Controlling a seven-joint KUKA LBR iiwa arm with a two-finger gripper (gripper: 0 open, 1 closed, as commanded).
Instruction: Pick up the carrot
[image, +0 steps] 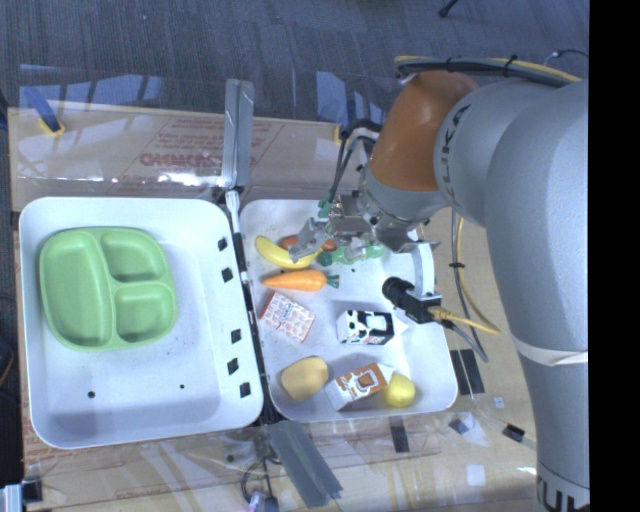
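Gripper (322, 238) over the right bin (440, 385)
It hangs just above the banana (277, 252) and carrot (296, 282); whether it pinches anything, I cannot tell.

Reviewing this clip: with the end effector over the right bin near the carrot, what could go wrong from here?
1. The carrot lies close below the banana, so the end effector, which sits nearer the banana, might close on that instead.
2. The carrot is narrow and tapered; it may roll or slip out when pinched.
3. The bin's left wall is close to the carrot, so a push could wedge it there.
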